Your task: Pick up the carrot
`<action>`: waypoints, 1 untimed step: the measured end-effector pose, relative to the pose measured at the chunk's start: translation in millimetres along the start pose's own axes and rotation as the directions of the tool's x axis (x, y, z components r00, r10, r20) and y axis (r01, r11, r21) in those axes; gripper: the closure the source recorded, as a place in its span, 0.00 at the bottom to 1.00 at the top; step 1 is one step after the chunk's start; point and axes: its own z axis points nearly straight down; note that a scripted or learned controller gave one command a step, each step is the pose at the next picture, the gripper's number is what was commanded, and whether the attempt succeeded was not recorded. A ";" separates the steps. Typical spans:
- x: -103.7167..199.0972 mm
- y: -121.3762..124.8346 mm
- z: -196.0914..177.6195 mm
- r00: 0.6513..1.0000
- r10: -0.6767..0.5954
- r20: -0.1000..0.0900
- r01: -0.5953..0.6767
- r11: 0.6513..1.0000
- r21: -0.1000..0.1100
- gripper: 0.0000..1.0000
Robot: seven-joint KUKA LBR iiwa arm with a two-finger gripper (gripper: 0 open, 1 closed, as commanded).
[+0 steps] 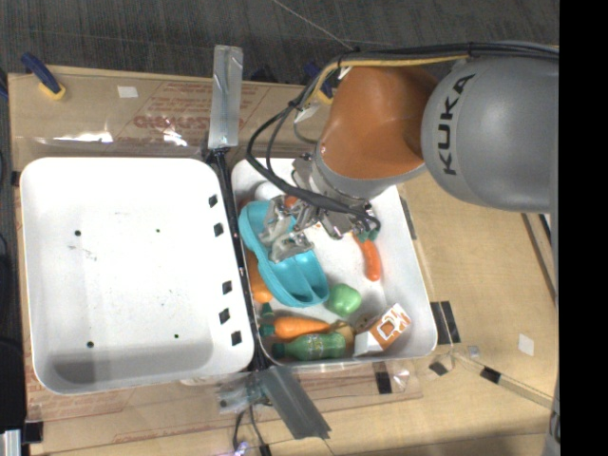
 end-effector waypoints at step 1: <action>3.5 -49.7 66.1 0.955 -0.297 -0.006 0.297 0.955 -0.004 1.00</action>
